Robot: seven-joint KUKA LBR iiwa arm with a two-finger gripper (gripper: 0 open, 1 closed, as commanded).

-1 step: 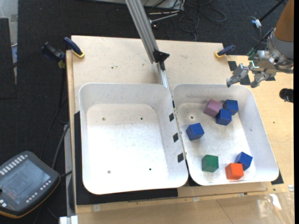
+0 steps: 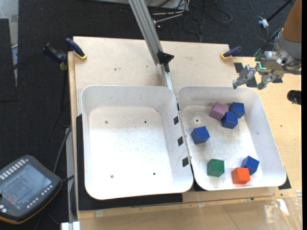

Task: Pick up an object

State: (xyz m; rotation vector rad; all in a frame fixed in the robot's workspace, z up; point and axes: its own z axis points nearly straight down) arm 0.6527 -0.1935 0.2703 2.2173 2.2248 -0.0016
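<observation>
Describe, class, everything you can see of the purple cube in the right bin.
The purple cube is a small, pale mauve block with a matte, foam-like look and slightly soft edges. It sits flat on the floor of the right bin, near the far wall, turned a little askew. Its right side is close against a blue cube, and another blue cube sits just in front; whether they touch is unclear. Nothing holds it.

Single fixed camera above bench [image 2: 144, 56], looking down at slant, both bins in view.
</observation>
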